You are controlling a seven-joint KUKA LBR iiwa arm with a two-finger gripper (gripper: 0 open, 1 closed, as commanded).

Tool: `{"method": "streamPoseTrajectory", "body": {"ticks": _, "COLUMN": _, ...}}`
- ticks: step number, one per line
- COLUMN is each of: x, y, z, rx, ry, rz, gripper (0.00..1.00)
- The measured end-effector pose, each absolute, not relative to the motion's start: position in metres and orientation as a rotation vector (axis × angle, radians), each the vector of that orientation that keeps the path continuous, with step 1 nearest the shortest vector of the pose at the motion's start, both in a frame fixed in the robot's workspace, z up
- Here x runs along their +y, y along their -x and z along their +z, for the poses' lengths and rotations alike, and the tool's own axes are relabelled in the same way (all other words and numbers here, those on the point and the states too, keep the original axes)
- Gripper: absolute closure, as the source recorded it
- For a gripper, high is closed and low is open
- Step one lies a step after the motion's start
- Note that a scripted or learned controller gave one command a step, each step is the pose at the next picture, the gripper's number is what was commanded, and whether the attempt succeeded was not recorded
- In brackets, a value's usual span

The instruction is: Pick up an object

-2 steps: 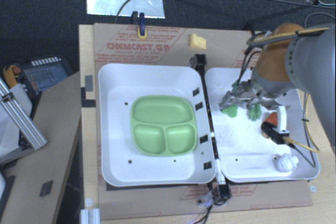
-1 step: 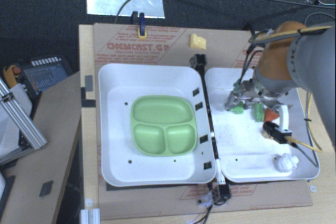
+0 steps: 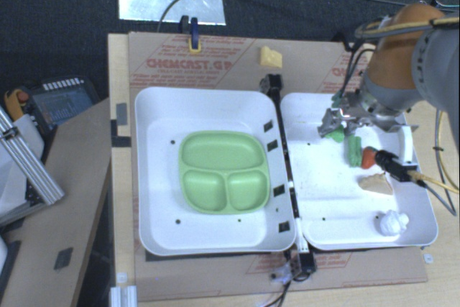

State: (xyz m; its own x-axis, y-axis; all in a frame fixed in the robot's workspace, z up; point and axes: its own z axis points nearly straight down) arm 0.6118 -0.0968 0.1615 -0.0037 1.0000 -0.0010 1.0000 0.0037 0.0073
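My gripper hangs low over the upper part of the right bin, with the grey arm and its orange band behind it at the right. Just below and right of the gripper lies a green object, very close to it; I cannot tell whether they touch. Next to that sits a small orange-red object. A tan wedge-shaped piece lies further toward the front. A white lumpy object rests in the bin's front right corner.
The left bin holds a green divided plate. A black divider with clips runs between the bins. A small yellow block lies on the board behind them. Cables trail along the right side.
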Motion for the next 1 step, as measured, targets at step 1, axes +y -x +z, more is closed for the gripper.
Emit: {"method": "streamPoseTrajectory", "body": {"ticks": 1, "x": -0.0921, "y": -0.6081, "z": 0.2235, "rx": 2.223, "ry": -2.212, "rz": 0.007, "gripper": 1.00}}
